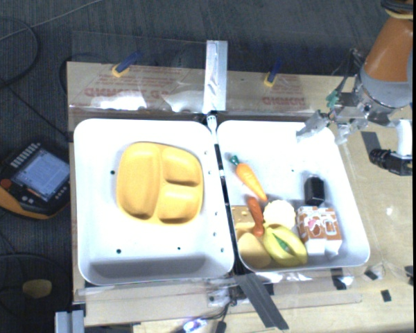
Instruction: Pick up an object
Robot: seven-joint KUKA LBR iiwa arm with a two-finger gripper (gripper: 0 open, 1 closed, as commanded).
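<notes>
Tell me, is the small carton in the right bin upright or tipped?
Tipped: the carton lies flat, its printed face up, in the right bin.

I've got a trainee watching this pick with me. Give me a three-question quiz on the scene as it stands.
1. True or false: the yellow divided tray lies in the right bin.
2. Which lies nearest the gripper? A) carrot B) black object C) banana
3. Fill in: the red-and-white carton sits by the right bin's ____ wall.

Key: 1 false, it lies in the left bin; 2 B; 3 right.
</notes>
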